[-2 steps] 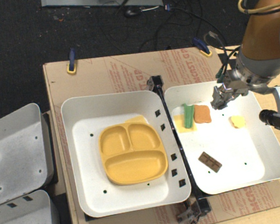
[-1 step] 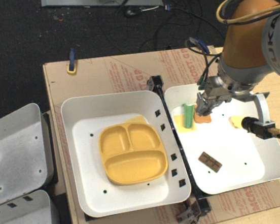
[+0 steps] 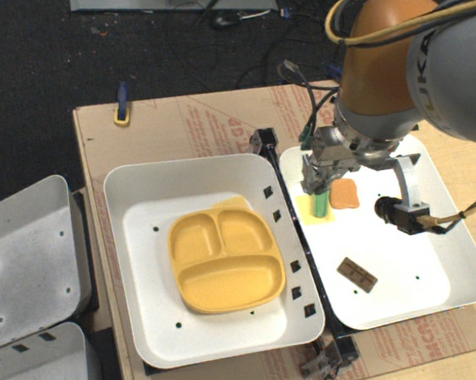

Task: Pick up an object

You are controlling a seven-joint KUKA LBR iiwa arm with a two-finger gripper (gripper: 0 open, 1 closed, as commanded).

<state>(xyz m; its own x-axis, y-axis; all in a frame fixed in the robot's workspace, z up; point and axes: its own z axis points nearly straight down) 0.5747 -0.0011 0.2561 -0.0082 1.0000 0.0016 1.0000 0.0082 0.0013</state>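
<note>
Gripper point(image 3: 318, 185) hung low in the upper-left part of the right bin point(image 3: 429, 286), tip right at the top end of the green piece point(image 3: 319, 207). Couldn't tell if it was apart or together, or whether it touched the piece; the wrist hid too much. Nothing was visibly held. Orange piece point(image 3: 345, 195) lay just beside the green one, to the right, prob. touching it. Brown block point(image 3: 357, 274) sat well apart, lower in the same bin. Left bin point(image 3: 140, 241) held only a yellow tray point(image 3: 227, 260).

Step, as I judged it: approach/descent on the green piece, grasp not yet made. Next move needed the gripper centred on green w/o catching orange, then a close and a straight lift. Main risk: nudging both pieces, or coming up w/ nothing.
</note>
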